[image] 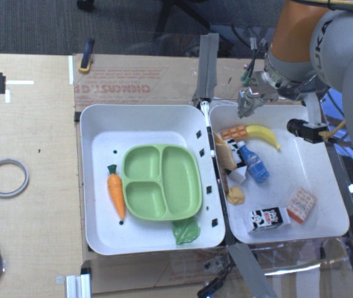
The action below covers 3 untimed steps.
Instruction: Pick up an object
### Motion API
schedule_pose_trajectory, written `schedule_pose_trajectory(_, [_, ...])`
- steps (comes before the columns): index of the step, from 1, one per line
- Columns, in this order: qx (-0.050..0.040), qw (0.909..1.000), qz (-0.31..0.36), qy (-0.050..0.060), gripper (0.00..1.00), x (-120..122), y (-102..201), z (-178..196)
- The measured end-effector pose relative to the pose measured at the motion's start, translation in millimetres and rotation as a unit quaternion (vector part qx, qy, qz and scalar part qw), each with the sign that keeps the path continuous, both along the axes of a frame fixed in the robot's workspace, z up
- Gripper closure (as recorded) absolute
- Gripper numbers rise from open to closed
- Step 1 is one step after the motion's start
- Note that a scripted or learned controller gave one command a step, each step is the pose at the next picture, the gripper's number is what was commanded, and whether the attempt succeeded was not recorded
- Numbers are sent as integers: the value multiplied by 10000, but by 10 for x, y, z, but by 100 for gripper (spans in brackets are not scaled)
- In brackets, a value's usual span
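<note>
Wooden bench [33,228] bears two white bins [96,185], tape roll [5,177]

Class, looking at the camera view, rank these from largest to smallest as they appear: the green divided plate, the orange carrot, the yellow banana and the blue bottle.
1. Green divided plastic plate, clearly largest.
2. Orange toy carrot and yellow banana: they look alike in length, so no ranking between them.
3. Blue plastic bottle, smallest, though only slightly.

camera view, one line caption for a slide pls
Arm's tool hovers over the right bin's far edge near a banana; left bin holds a green tray.
</note>
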<state>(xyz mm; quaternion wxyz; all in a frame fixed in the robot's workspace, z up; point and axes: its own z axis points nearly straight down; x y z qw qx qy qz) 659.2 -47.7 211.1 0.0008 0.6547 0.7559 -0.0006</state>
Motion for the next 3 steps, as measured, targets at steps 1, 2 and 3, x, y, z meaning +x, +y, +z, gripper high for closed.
schedule_pose_trajectory(1, [-1, 10000, -2, 2, 0, -1, -2, -2])
schedule_pose_trajectory(2, [-20, 10000, -12, -56, 0, -520, -745, -1047])
schedule_pose_trajectory(3, [2, 9941, 1080, -5, 0, -531, -1058, -1187])
